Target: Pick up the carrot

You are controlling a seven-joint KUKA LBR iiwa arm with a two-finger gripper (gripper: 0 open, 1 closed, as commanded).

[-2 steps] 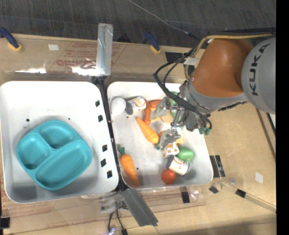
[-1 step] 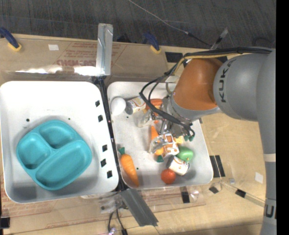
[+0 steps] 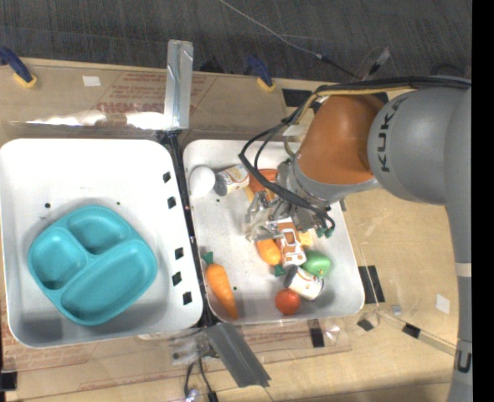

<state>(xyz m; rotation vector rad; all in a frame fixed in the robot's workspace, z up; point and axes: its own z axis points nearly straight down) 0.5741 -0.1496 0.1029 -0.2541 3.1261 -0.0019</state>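
Down at the near edge of the bench [image 3: 398, 354], a grey metal bracket [image 3: 239, 354] juts out from between the two bins. Just above it, the carrot [image 3: 221, 289] lies in the right bin [image 3: 209, 224], tucked into the near-left corner, leaf end pointing up along the left wall, nothing touching it from above. Over to its right along the near wall sit a small red tomato [image 3: 287, 301], a white-and-red bottle [image 3: 306, 284] and a green piece [image 3: 318, 265]. And there's the arm [image 3: 423, 145], orange band [image 3: 335, 141] showing, reaching in from the right with the gripper [image 3: 274, 221] low over the middle of the bin, right above an orange piece [image 3: 269, 252] in the clutter. Whether that pincer is wide or narrow, I cannot tell; cables and toys crowd it. A white round object [image 3: 202, 180] rests in the far-left corner. Across in the left bin [image 3: 29, 166], a teal divided plate [image 3: 92, 262] sits toward the near-left.
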